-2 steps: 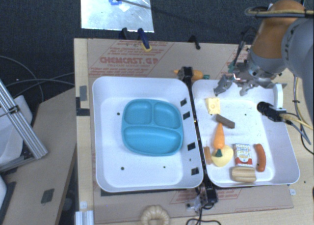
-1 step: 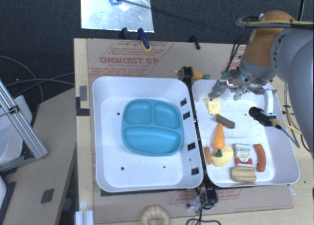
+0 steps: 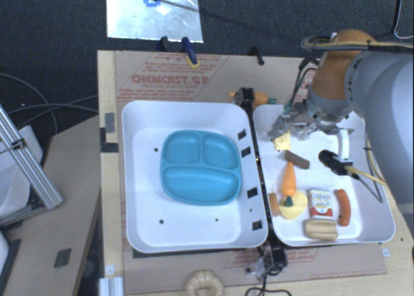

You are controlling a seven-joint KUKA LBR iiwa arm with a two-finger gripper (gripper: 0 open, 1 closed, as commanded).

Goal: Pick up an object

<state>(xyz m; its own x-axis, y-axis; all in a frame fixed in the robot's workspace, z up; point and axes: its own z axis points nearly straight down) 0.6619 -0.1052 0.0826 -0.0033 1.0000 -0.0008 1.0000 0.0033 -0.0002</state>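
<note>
The arm reaches in from the right and hangs over the far part of the right bin. Its tool sits low at the bin's far left corner. Whether it is open or closed cannot be told from this angle, and nothing can be seen in its grip.

A pale yellow piece lies just beside the tool's tip, on the near side. A little nearer and to the right lies a brown block, and nearer again a carrot that points away from the camera. A yellow fruit touches the carrot's near end. To the right of the fruit are a red and white box and then a sausage. A bread roll lies by the near rim.

The left bin holds a blue plate with compartments. Both bins rest on the worktop.
</note>
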